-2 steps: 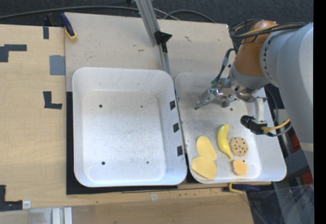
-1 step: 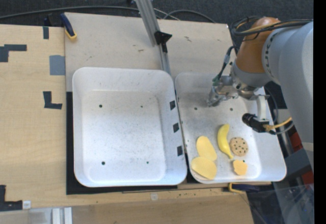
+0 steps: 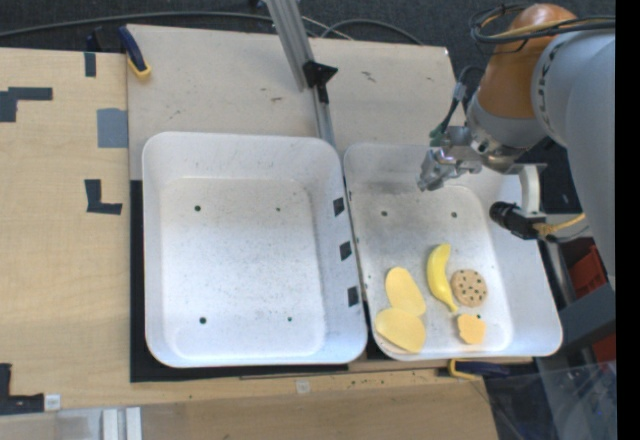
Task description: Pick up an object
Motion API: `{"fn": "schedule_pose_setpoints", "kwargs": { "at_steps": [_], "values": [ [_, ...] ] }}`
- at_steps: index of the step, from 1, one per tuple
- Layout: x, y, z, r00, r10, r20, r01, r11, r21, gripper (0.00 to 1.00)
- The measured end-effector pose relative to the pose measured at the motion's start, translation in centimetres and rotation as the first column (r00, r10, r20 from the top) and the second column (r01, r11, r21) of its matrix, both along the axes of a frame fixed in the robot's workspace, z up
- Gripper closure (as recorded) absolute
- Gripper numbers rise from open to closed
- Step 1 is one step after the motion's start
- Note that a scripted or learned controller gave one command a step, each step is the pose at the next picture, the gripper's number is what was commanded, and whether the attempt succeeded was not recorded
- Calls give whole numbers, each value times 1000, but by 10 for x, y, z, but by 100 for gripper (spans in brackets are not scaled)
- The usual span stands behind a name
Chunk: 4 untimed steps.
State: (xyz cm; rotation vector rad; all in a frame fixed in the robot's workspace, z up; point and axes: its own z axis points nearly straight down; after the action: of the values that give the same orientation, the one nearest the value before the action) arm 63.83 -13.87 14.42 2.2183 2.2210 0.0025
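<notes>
Over the right bin's [image 3: 520, 323] far end, at twelve o'clock from the food, the gripper [image 3: 438, 171] hangs with nothing between its tips; their spread cannot be told. No pick is made yet. Banana [image 3: 438, 274], cookie [image 3: 467, 286] and yellow pieces [image 3: 403, 309] lie at six o'clock, well apart from it. Arm enters from three o'clock, wrist angled down.

One fixed camera above the bench [image 3: 60, 228], slanted downward, both white bins [image 3: 160, 258] within frame
</notes>
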Motion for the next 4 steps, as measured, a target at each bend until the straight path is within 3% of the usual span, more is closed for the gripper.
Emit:
{"fn": "schedule_pose_setpoints", "kwargs": {
  "at_steps": [2, 4],
  "values": [
    [-3, -7, 107, 1000, 1, 2, -1, 1000, -1, 100],
    [-24, 87, 103, 1000, 4, -6, -4, 1000, 2, 100]
  ]
}}
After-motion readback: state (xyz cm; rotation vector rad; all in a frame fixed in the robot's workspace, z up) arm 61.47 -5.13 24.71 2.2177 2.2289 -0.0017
